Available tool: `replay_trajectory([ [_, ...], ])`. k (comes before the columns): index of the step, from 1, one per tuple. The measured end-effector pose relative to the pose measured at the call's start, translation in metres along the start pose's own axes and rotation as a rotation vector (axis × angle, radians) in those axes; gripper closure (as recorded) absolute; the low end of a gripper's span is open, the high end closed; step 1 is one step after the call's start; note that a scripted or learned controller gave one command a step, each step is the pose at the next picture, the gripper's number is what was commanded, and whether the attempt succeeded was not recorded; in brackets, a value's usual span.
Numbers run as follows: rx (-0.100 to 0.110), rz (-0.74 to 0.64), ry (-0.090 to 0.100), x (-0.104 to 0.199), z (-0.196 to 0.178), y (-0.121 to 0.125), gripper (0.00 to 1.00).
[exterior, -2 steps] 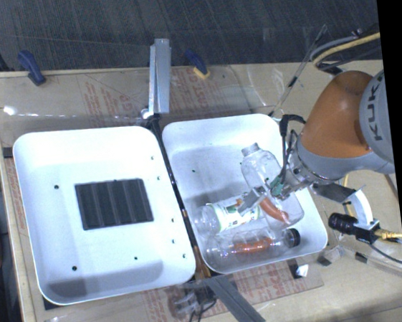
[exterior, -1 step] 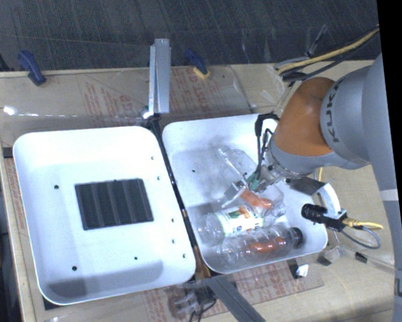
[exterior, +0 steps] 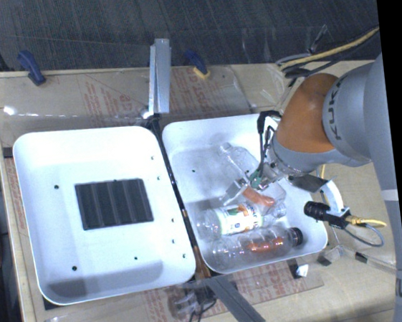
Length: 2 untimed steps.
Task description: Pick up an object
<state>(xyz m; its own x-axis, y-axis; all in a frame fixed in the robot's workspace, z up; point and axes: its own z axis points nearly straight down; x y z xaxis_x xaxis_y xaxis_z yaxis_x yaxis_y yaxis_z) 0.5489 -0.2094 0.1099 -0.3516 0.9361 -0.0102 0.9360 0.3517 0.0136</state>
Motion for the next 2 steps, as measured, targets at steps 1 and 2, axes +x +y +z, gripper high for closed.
replay_trajectory([
  [1, 0.015, -0.059, 0.011, 0.025, -0.09, 0.042, 1.0],
  [2, 0.015, -0.108, 0.011, 0.009, -0.102, 0.042, 1.0],
])
